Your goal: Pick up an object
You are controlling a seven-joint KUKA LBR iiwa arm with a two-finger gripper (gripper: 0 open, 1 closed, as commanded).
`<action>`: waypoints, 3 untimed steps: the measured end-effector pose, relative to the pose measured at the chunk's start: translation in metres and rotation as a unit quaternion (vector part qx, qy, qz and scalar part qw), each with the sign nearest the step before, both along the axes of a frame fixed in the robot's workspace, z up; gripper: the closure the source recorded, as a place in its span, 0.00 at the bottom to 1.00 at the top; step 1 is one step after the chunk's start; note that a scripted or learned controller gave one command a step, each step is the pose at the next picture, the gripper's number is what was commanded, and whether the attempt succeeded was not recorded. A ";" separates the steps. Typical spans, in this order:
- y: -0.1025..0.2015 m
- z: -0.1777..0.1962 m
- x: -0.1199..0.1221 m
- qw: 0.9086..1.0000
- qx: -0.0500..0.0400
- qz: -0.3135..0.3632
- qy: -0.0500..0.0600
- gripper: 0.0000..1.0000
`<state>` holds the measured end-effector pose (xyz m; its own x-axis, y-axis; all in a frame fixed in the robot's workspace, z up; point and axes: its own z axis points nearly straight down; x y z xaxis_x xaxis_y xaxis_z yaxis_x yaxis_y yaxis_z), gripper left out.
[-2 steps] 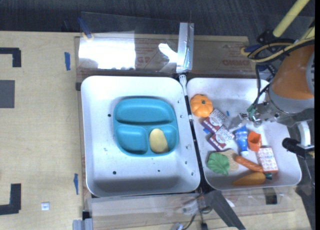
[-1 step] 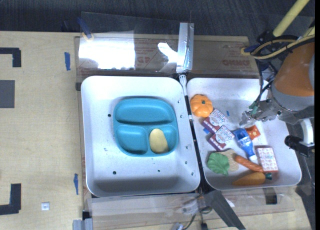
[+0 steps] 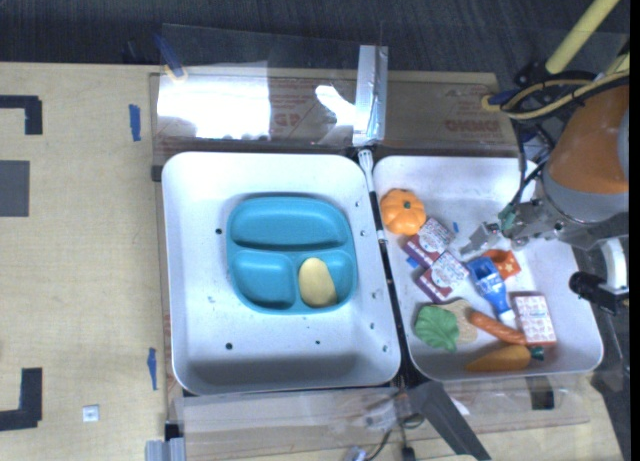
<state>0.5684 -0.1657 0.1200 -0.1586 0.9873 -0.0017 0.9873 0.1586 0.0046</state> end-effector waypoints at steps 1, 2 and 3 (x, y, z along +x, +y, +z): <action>-0.007 -0.027 -0.003 1.000 -0.003 0.001 -0.007 0.00; -0.004 -0.021 -0.004 1.000 -0.001 0.001 -0.004 1.00; -0.001 0.019 -0.004 0.997 0.000 -0.076 0.001 1.00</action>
<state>0.5647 -0.1665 0.1393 -0.0065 1.0000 -0.0010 1.0000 0.0065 0.0034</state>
